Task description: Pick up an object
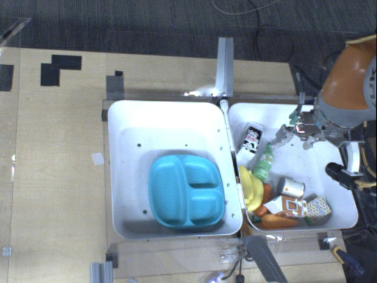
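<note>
All the grabbable stuff is piled in the right bin (347,214), lower right of frame: a green bottle (263,163) lying tilted, yellow banana (251,188) against the left wall, orange carrot (277,220) along the bottom, small can (292,188), black-and-white card (251,138) higher up.

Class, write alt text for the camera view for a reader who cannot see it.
The arm's end effector hangs over the right bin, above a pile of a green bottle, banana, carrot and can. The left bin holds a blue divided plate.
</note>
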You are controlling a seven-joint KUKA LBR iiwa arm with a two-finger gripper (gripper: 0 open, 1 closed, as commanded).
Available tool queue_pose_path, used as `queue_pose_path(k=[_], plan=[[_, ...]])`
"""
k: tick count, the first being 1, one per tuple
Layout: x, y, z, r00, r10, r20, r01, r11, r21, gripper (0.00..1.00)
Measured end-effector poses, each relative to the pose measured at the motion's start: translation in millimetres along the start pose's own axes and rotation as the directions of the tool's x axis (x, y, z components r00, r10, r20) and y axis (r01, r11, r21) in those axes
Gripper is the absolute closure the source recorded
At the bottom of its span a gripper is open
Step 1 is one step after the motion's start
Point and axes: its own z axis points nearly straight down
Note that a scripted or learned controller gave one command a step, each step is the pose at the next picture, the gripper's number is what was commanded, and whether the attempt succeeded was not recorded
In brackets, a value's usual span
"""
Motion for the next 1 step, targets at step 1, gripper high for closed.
queue_pose_path(k=[1], plan=[[-39.3, -50.8, 55.5, 0.999, -0.046, 0.0, 0.046, 0.999, 0.0, 0.0]])
